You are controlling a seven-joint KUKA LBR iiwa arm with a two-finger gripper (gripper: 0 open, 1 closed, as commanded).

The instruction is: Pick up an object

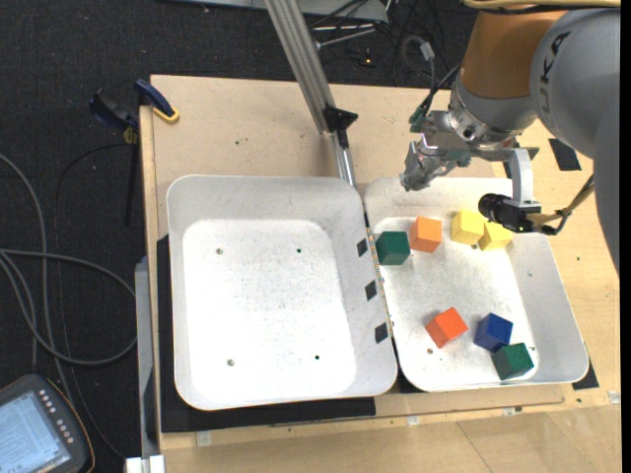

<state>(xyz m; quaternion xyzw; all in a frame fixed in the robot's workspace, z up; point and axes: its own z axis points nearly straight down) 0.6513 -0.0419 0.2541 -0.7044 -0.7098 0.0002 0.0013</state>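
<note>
My gripper hangs over the far left corner of the right bin, above and just behind the blocks. Nothing shows between its fingers. Below it, near the bin's left wall, sit a green cube and an orange cube. Two yellow blocks lie to the right of these, touching each other. Toward the front of the bin are another orange cube, a blue cube and a dark green cube.
The left bin stands beside the right one, their walls meeting in the middle. A metal pole slants down from the back to the bins' junction. A blue-and-yellow clamp grips the bench's far left corner.
</note>
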